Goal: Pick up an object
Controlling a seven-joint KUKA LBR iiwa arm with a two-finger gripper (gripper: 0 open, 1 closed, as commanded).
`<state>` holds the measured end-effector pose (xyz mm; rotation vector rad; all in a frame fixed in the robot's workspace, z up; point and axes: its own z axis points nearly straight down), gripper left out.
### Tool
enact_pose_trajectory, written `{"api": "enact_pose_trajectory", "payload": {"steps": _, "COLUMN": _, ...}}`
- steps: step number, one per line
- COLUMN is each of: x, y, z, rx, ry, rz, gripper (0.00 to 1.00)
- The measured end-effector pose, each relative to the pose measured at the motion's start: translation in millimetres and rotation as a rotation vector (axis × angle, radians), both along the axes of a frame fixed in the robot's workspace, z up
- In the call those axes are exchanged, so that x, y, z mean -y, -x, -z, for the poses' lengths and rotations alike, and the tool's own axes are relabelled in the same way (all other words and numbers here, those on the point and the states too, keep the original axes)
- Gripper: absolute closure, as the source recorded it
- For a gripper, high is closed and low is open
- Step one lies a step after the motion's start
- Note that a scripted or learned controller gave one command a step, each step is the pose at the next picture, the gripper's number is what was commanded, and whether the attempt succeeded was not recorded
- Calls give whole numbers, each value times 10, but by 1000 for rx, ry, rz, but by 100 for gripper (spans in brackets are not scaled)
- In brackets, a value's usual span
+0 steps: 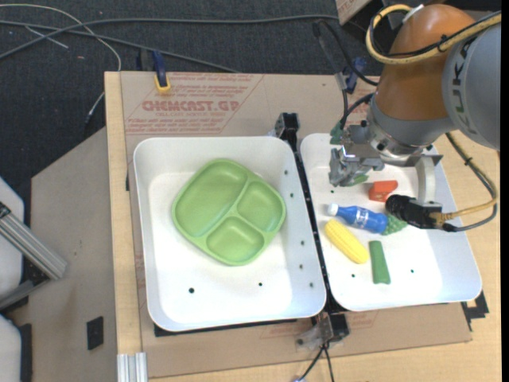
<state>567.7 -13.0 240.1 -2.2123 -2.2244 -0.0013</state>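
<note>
- Left bin (159, 213) held a green divided plate (229, 211)
- Right bin (445, 281) held corn (346, 240), blue bottle (362, 217), green stick (379, 262), red block (382, 189)
- My gripper (343, 172) hung above them, state unclear

robot lab; cardboard-topped bench (199, 102); loose cables (64, 22) on carpet

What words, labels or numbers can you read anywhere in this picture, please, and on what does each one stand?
"CHEMCAST GP", in large red letters, on the brown paper-covered board under the two bins.
Smaller red lines around that brand on the same board: too blurred to read.
"KU", part of a dark word cut off by the picture's edge, on the grey robot arm.
Label on the small blue plastic bottle: too small to read.
</note>
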Motion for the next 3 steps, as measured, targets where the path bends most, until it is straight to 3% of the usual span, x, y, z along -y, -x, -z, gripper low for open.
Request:
{"api": "enact_pose_trajectory", "payload": {"steps": 1, "x": -401, "y": 224, "z": 57, "rx": -2, "ry": 1, "rz": 1, "gripper": 100}}
{"api": "enact_pose_trajectory", "payload": {"steps": 2, "x": -994, "y": 332, "z": 147, "rx": -3, "ry": 0, "rz": -1, "gripper": 100}}
{"api": "enact_pose_trajectory", "payload": {"steps": 3, "x": -954, "y": 324, "z": 141, "rx": -1, "ry": 2, "rz": 5, "gripper": 0}}
